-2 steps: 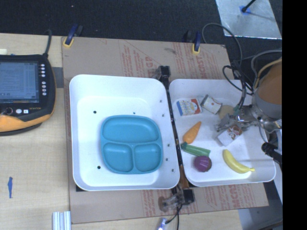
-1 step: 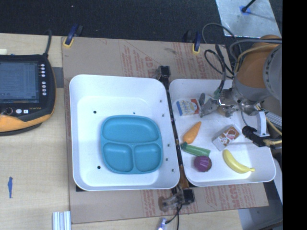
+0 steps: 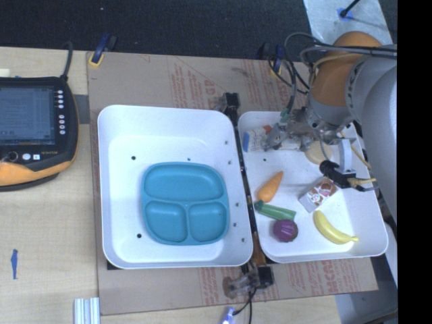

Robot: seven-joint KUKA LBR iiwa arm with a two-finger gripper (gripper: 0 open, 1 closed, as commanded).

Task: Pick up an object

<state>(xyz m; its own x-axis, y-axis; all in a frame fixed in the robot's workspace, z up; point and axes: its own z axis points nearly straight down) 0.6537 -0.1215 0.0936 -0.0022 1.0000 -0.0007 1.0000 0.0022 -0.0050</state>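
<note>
L bin [image 3: 115, 181]: blue divided plate [image 3: 184, 202], not my target. R bin [image 3: 368, 245]: carrot [image 3: 270, 186], green veg [image 3: 275, 211], purple onion [image 3: 285, 230], small carton [image 3: 318, 195], banana [image 3: 333, 228]. Gripper [image 3: 290, 137] at bin's far end, over none of these; I can't tell its state. I'd go for the carrot: nearest, lies apart, approach vertically, w/ grip across its width.

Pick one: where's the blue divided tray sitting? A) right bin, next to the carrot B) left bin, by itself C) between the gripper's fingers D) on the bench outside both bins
B. The blue divided tray lies flat in the left bin, while the carrot, banana and purple item lie in the right bin.
</note>
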